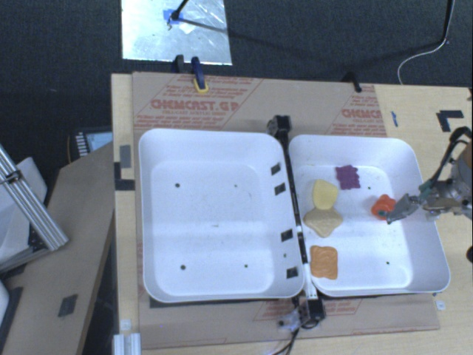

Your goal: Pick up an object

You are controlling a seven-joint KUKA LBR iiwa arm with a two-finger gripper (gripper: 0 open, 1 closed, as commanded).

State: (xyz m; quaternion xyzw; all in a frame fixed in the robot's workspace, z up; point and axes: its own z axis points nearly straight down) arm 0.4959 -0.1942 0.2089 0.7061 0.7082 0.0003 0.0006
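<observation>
The right bin (414,272) holds several small objects. A purple piece (347,176) lies near its back, with a yellow piece (324,194) and a beige piece (324,221) near the bin's left wall. An orange flat piece (324,262) lies toward the front. A small red-orange piece (380,207) sits right of centre. My gripper (397,211) reaches in from the right, low over the bin, and its tip is right beside the red-orange piece on that piece's right side. I see nothing lifted off the bin floor.
The left bin (214,205) stands beside the right one, with a black hinge strip (292,213) between them. Both rest on a cardboard sheet (244,102). A shiny foil square (176,21) lies beyond the bench.
</observation>
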